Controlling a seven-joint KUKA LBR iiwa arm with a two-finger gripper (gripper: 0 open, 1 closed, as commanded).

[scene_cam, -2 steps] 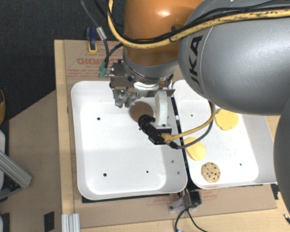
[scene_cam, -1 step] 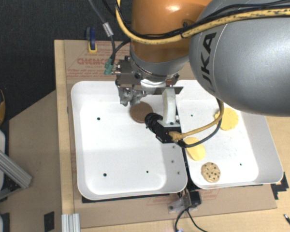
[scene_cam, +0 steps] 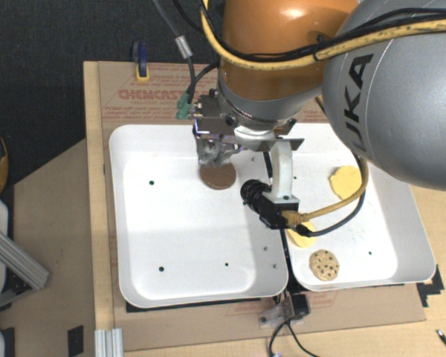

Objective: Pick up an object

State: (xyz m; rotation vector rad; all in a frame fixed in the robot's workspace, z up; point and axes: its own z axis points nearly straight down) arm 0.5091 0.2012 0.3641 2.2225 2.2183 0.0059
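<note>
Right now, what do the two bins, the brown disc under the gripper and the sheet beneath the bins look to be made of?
Bins: likely moulded plastic, smooth white with a faint sheen and rounded rims. Brown disc: matte brown, possibly a toy cookie in plastic or rubber; the look leaves it open. Sheet: corrugated cardboard, dull tan with red printing.

A brown cardboard sheet with red lettering covers the counter, reaching from upper centre to the lower edge. Dark speckled floor fills the upper left. A blue clamp grips the cardboard's top edge.
</note>
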